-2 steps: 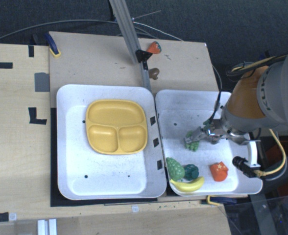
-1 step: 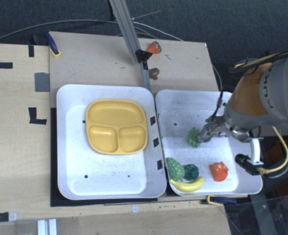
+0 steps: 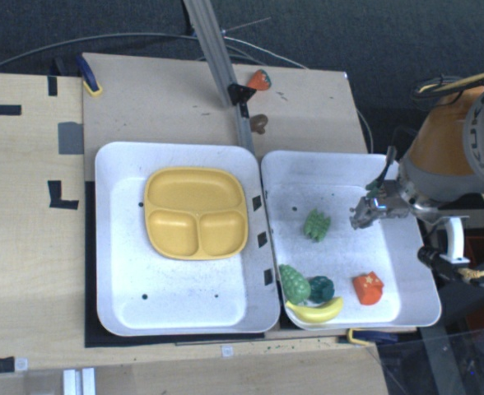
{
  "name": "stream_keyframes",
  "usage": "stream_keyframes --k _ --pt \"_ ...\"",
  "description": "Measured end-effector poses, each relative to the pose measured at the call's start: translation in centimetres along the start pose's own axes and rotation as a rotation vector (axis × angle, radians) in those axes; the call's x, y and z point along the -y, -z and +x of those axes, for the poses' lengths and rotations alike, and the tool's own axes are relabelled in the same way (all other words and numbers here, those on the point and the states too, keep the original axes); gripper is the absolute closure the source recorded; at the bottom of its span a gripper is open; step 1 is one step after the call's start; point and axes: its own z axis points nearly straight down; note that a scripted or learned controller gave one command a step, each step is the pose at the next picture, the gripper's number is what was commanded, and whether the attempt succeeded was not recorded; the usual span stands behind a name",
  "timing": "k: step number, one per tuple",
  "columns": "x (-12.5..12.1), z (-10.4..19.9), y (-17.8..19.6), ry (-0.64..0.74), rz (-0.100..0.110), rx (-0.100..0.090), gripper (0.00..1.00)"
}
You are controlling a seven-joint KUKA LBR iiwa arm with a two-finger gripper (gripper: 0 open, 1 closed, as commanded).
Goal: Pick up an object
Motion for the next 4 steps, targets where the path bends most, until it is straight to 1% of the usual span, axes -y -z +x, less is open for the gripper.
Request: stream_keyframes --k 1,2,3,4 --pt "-0.1 0.0 5.0 0.001 0.000 -0.001 1.00" --pt "-1.4 5.2 4.2 0.006 0.005 -0.004 1.00" --pt "-2.8 9.6 4.2 0.007 0.005 -0.004 1.00" --pt "-3.8 16.0 4.9 0.009 0.005 -0.005 1.00"
